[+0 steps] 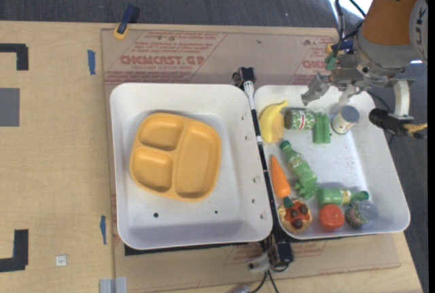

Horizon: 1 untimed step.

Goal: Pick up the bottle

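Observation:
A green bottle [298,166] lies slanted in the middle of the right bin [387,169]. A second small bottle [304,120] with a red and white label and a green end lies on its side near that bin's far edge. My gripper [331,96] hangs over the far part of the right bin, just above and to the right of the labelled bottle. Its fingers [315,91] stand open with nothing between them. It is well clear of the green bottle.
A banana [271,121], a white cup [344,120], a carrot [280,177], a tomato [331,217] and several small toys crowd the right bin. The left bin [129,217] holds a yellow divided plate [177,155]. A clamp [245,77] sits between the bins.

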### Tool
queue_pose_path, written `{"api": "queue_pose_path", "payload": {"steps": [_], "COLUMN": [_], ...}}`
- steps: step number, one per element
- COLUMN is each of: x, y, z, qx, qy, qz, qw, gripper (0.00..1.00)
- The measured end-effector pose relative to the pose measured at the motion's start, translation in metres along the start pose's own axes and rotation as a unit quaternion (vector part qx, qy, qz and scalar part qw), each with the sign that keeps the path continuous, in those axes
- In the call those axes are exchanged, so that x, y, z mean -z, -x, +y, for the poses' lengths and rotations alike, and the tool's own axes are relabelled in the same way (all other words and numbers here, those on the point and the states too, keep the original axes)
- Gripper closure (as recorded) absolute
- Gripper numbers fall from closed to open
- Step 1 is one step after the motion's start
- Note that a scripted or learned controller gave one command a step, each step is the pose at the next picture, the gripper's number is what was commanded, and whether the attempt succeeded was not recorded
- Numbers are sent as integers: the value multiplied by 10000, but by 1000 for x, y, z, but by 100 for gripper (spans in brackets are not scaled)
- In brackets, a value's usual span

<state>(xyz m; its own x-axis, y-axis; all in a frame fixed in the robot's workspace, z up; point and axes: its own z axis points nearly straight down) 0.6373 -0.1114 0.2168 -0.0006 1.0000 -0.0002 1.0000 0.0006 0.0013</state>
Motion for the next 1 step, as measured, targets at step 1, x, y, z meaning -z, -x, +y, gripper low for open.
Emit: {"api": "queue_pose_path", "payload": {"steps": [1], "x": [-119], "y": [-4], "z": [-23], "qx": [12], "qy": [4], "qz": [1], "qw": [10000], "gripper": [0]}}
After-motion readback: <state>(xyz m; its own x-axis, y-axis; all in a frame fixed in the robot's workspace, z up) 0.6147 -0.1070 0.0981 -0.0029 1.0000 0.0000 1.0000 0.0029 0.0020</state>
